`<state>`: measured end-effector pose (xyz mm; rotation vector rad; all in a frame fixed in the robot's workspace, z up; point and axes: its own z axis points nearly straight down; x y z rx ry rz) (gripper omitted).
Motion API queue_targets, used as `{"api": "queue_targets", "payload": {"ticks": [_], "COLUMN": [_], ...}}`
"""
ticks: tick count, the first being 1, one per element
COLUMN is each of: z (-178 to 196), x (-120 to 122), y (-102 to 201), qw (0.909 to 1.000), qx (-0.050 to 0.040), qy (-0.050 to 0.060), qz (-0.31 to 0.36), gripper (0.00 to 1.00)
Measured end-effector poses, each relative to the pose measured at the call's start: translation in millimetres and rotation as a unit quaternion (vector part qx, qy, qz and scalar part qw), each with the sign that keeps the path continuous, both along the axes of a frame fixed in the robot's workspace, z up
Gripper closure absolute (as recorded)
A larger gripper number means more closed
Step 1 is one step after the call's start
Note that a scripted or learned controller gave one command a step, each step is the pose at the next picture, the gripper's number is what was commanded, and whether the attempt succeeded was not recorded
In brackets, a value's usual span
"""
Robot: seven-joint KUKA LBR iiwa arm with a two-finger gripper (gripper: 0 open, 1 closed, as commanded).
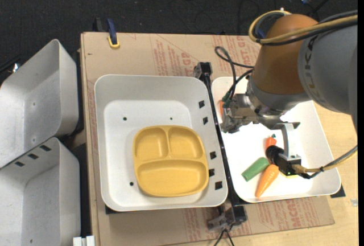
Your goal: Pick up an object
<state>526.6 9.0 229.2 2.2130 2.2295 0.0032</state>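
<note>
A grey arm reaches from the right over the right bin (310, 142). Its gripper (233, 118) hangs near the bin's left wall, mid-frame; whether it is released or clenched cannot be told. A green block (255, 168) and an orange carrot (267, 180) lie side by side at lower right, apart from it. Descending here risks striking the wall and grasping nothing.

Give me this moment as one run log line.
gripper over right bin, left side | carrot and green piece lie clear of gripper | yellow plate in left bin
</note>
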Motion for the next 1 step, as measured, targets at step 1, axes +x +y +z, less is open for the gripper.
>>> {"api": "queue_targets", "payload": {"ticks": [1], "z": [-1.4], "x": [16.9], "y": [61.8], "qw": [1.0], "qx": [0.0005], "qy": [0.001], "qz": [0.0], "gripper": [1.0]}}
